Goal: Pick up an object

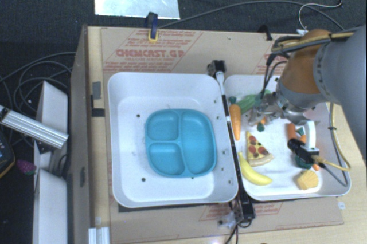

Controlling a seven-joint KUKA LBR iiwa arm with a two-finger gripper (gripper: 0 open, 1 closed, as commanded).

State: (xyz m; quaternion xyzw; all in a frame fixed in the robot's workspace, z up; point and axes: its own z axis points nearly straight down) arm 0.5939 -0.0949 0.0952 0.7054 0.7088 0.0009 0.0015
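My gripper (260, 118) hangs low over the upper middle of the right bin (330, 190), with the arm coming in from the right. Just below it lies a toy pizza slice (257, 148). To its left a carrot (234, 121) lies along the bin's left wall, and a green toy (246, 102) lies above and to the left. A banana (253, 171) lies at the bin's lower left. A yellow-orange block (308, 180) rests in the lower right corner. A small orange piece (293, 132) lies to the right of the gripper.
The left bin (123, 122) holds a blue divided plate (179, 142). A black divider strip (227, 134) runs between the two bins. Cables hang over the bench at the right.
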